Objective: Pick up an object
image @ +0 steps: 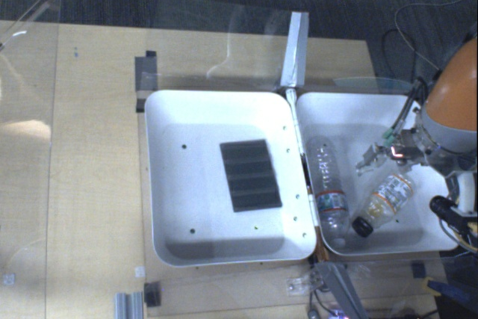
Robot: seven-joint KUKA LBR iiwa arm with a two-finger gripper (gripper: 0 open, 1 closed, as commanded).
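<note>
Two plastic bottles lie in the right bin point(349, 110). A clear bottle point(327, 183) with a dark label band rests along the bin's left wall. A second bottle point(386, 199), pale-labelled with a black cap pointing toward the front, lies slanted in the middle. My gripper point(376, 156) hangs low over the right bin, just above and behind the black-capped bottle and apart from it. Nothing shows in its grasp. A dark ridged rectangular pad point(251, 175) lies flat in the middle of the left bin point(170, 153).
The grey arm with its orange band point(457, 95) comes in over the right bin's far right side. Cables point(452, 214) trail at the right edge. A metal divider strip point(294, 50) stands behind the two bins. Clear panels lie on the wooden bench at left.
</note>
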